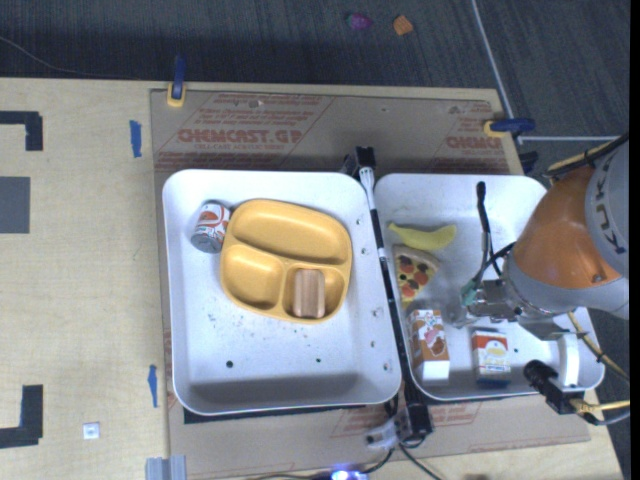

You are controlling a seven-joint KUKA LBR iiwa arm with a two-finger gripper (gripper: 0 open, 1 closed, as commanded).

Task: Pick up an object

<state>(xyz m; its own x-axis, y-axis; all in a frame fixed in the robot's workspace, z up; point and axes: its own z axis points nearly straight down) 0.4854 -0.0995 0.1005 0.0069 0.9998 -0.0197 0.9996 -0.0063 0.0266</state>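
Milk carton (430, 343) upright beside gripper (478, 306), right bin (520, 190).

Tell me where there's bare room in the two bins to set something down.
Left bin: the whole near half, below the yellow tray, lies bare. Right bin: crowded, with banana, pizza slice, two cartons and the gripper among them.

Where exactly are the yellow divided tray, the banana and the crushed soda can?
yellow divided tray (285, 230): camera view, on its bare upper compartment.
banana (424, 235): camera view, on the middle of the fruit.
crushed soda can (209, 226): camera view, on its side wall.
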